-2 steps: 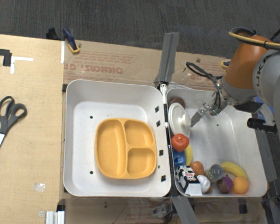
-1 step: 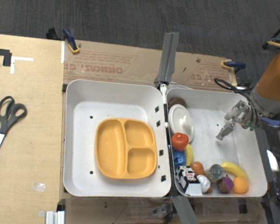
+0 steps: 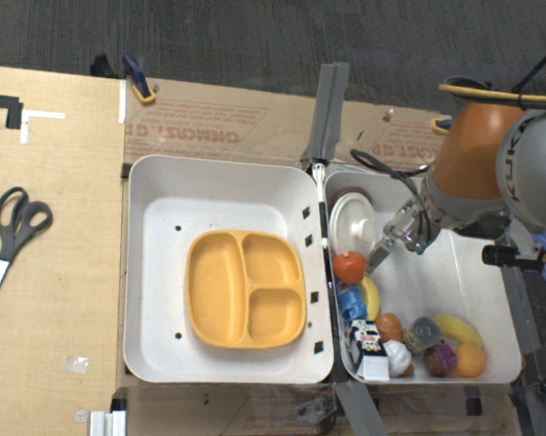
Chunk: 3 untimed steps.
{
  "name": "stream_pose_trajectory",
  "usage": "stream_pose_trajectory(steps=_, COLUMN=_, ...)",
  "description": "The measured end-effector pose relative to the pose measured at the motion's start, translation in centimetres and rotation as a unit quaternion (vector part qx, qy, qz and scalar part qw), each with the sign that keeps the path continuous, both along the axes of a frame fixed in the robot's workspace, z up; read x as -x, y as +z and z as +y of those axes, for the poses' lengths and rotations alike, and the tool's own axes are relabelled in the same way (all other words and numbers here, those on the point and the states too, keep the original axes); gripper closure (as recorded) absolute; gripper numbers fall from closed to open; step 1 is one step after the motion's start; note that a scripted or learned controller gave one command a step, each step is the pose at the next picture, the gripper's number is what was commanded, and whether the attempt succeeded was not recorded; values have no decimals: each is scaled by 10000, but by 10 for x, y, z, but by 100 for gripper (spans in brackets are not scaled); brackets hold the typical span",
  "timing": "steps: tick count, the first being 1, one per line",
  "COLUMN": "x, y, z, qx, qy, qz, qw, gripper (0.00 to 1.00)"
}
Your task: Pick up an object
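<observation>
1. Lying at the far left of the pale wooden tabletop (image 3: 49,317) is a pair of black-handled scissors (image 3: 12,239), blades pointing toward the near edge, with black bracket marks near them.
2. Beyond the tabletop, a dark carpeted floor (image 3: 223,20) runs across the top of the view, and a brown cardboard sheet (image 3: 215,123) with reversed red print lies under the far side of the bins; a blue and yellow clip (image 3: 138,79) sits at its left corner.
3. The left bin (image 3: 151,212) is white and shallow and holds a yellow three-compartment tray (image 3: 246,288), lying flat near its middle.
4. A grey divider bar (image 3: 329,104) runs between the two bins.
5. The right bin (image 3: 457,274) carries the task's objects, crowded along its left wall and near edge: a white plate (image 3: 352,220) tilted against the left wall, a red tomato-like ball (image 3: 349,266) just below it, a yellow banana (image 3: 370,295), a blue item (image 3: 352,303), a small black and white box (image 3: 365,337), a brown egg-shaped piece (image 3: 390,326), a grey round piece (image 3: 424,332), a purple ball (image 3: 439,359), a second banana (image 3: 457,327) and an orange ball (image 3: 470,360).
6. The hand (image 3: 383,251) reaches down from the right, its tip just beside the red ball and the plate; I cannot tell whether it is apart or together, and nothing is visibly clamped in it.
7. The grey arm (image 3: 540,168) with its orange band (image 3: 471,148) fills the upper right.
</observation>
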<state>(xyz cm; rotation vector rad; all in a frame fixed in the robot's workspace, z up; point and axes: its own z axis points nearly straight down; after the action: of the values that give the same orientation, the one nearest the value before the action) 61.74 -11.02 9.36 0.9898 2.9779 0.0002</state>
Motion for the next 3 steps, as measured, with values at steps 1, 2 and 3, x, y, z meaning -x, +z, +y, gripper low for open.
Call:
stream_pose_trajectory(steps=1, x=30, y=0, z=-94, qx=4, qy=-136, qz=1, qw=9999, gripper=0)
stream_pose_trajectory(steps=2, x=-27, y=0, z=-37, qx=0, qy=-1586, qz=-11, qw=9873, gripper=0)
stream_pose_trajectory(steps=3, x=41, y=-1, z=-16, qx=-4, qy=-1837, qz=9, qw=9830, gripper=0)
